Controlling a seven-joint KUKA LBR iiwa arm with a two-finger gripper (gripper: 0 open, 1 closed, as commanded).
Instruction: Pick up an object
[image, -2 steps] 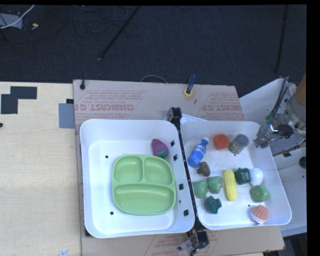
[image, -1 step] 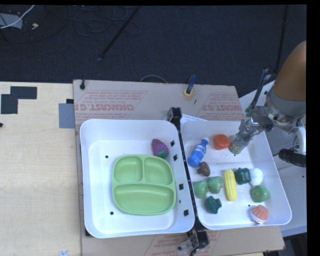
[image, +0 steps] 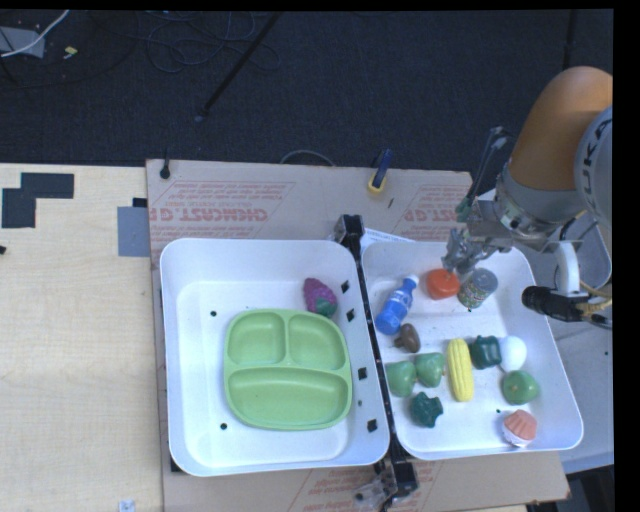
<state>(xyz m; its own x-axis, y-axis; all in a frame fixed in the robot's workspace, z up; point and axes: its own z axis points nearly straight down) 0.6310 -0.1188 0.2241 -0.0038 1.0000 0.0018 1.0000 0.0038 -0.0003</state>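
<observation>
your claw (image: 463, 258) hangs low over the far end of the right bin (image: 560, 400), just above an orange-red round piece (image: 442, 283) and a speckled grey jar-like thing (image: 477, 288). whether its tips are wide or narrow you cannot tell from this slant, and nothing shows between them, so read this as the approach step, with no pick made yet. the next move calls for lining up over one of those two pieces, dropping squarely, then closing and lifting clear.

largest first: the left bin (image: 190, 350) holds a green divided tray (image: 288, 368), with a small purple piece (image: 320, 295) beside its far corner. the right bin carries the clutter: a blue bottle (image: 396, 306), a yellow corn cob (image: 460, 368), green pieces (image: 415, 373) touching one another, a dark green block (image: 486, 351), a white ball (image: 513, 351), a green round fruit (image: 519, 386), a pink shell-like piece (image: 519, 427) and a small brown lump (image: 407, 339).
</observation>
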